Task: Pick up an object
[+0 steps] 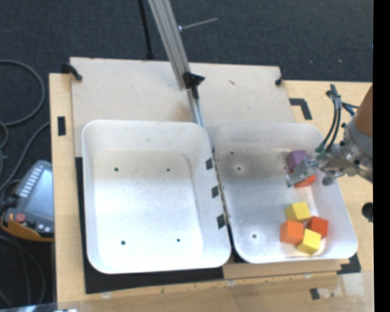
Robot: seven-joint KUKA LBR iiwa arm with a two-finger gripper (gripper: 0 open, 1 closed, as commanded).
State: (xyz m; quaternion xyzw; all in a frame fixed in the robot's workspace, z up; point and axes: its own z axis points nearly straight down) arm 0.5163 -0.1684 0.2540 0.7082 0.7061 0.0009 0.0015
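Counting blocks: we see six in the right bin (247,142).
Gripper (303,173): we cannot tell its state.
Touching it: purple block (297,157), orange-red block (305,181).
Toward the near rim from it: two yellow blocks (298,210), orange cube (292,231), red block (318,225), clustered.
Long axis: cube-like, none clear.
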